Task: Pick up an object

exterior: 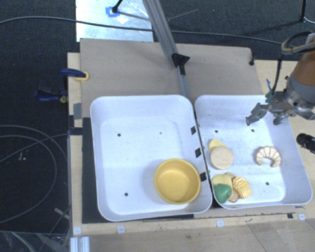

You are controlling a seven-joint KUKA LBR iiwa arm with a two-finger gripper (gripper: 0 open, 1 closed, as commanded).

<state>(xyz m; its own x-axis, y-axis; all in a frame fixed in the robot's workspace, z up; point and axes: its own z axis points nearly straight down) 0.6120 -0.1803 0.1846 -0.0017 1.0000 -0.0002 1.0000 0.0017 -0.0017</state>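
My gripper (pixel 265 118) hangs over the upper right part of the right bin (pixel 236 109), open, with nothing between its fingers. A toy croissant (pixel 268 156) lies below it in that bin, apart from the fingers. Further left sit a round beige disc (pixel 221 157) with a small yellow piece (pixel 214 144) behind it. At the bin's front lie a yellow and green fruit (pixel 221 188) and a ribbed yellow piece (pixel 242 187), touching each other. A yellow bowl (pixel 177 180) stands upright in the front right corner of the left bin (pixel 131 125).
A slanted grey pole (pixel 163 25) ends in a black clamp (pixel 180 60) behind the bins. Black clips (pixel 196 152) sit along the seam between the bins. A blue and yellow clamp (pixel 73 74) grips the bench's left edge.
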